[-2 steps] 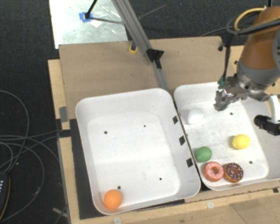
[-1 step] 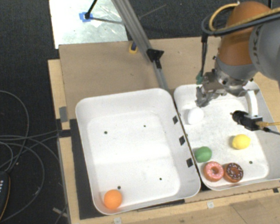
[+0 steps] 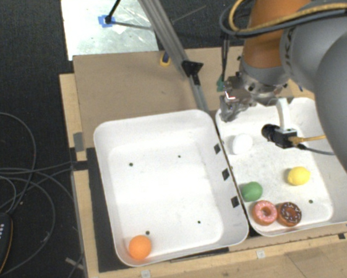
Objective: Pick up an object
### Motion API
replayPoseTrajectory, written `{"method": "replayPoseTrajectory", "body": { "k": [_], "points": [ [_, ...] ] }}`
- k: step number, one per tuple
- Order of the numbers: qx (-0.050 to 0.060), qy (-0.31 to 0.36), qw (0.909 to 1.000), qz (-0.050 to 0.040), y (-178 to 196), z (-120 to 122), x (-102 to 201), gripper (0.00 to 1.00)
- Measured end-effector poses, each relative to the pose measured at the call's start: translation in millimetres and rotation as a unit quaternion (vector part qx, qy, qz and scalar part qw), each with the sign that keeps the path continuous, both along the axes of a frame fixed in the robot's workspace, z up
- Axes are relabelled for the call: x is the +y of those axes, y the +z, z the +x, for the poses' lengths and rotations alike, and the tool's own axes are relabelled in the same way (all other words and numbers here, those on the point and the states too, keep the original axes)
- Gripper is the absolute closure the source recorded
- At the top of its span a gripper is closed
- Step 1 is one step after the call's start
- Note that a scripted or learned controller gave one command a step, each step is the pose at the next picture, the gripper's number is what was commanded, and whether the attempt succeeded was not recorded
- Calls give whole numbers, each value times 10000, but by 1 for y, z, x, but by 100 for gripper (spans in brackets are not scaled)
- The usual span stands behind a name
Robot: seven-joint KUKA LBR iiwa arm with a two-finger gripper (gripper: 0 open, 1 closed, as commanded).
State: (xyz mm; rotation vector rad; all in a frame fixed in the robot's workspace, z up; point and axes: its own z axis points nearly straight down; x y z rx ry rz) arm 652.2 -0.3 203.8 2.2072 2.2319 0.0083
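I note the arm (image 3: 313, 57) reaching in from the right over the far end of the right bin (image 3: 344, 212), while the left bin (image 3: 160, 127) bears one orange ball (image 3: 139, 247) in its near-left corner, well apart from the tool. The gripper (image 3: 231, 111) hangs at the right bin's far-left corner, and I cannot tell its state from this slant; nothing shows in its grasp. The white ball (image 3: 241, 144) lies just beside it on the near side, which I judge the likeliest target, while the yellow ball (image 3: 298, 176), green ball (image 3: 251, 190), pink doughnut (image 3: 264, 212) and brown doughnut (image 3: 288, 214) sit nearer still.
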Motion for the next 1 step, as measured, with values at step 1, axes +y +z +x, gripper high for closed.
{"method": "replayPoseTrajectory", "body": {
  "k": [1],
  "points": [
    [-2, -1, 10000, 4, 23, 20, 48, 100]
  ]
}}
